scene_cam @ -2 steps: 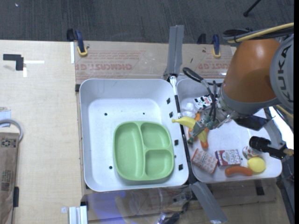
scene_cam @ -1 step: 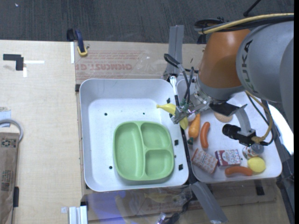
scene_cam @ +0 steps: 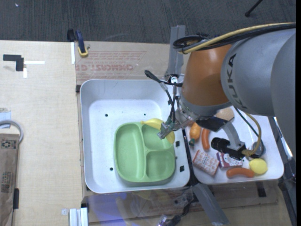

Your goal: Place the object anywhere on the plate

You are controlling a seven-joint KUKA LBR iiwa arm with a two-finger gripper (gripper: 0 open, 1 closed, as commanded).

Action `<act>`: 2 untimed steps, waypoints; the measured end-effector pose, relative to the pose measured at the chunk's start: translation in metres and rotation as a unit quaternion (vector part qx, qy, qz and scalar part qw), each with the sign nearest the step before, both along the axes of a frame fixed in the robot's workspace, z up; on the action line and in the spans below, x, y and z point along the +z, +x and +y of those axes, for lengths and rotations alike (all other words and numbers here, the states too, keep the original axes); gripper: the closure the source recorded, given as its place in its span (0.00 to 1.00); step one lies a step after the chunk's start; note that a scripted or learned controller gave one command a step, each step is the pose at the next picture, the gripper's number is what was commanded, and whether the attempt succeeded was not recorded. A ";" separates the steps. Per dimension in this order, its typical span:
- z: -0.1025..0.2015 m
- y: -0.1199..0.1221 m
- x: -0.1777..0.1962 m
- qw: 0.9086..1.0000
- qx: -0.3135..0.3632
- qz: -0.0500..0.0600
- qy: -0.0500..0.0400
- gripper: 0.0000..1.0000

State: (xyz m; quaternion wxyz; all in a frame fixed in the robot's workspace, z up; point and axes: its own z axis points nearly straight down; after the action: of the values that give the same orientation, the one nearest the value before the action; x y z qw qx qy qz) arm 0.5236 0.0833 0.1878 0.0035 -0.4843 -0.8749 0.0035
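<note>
I see the gripper point(scene_cam: 165, 129) low in the left bin point(scene_cam: 101, 126), with the arm point(scene_cam: 244, 69) reaching across the divide between the bins. Right at the gripper's tip lies a yellow banana point(scene_cam: 152, 123), showing on both sides of it; I can't tell whether it is gripped. Just beneath and to the left of the tip sits the green three-part plate point(scene_cam: 129, 149), the banana overlapping its far right rim. To the right of the gripper, in the right bin point(scene_cam: 235, 180), lie a carrot point(scene_cam: 205, 138), a red-and-white carton point(scene_cam: 205, 162), an orange sausage shape point(scene_cam: 240, 172) and a lemon point(scene_cam: 257, 165).
</note>
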 end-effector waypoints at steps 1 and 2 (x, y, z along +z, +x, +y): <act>0.026 0.031 0.045 0.993 0.119 -0.003 0.001 1.00; 0.047 0.001 0.020 0.986 0.166 0.000 0.001 1.00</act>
State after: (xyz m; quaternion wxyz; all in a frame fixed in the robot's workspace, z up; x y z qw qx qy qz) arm 0.5247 0.1301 0.2082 0.0036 -0.3326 -0.9431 0.0031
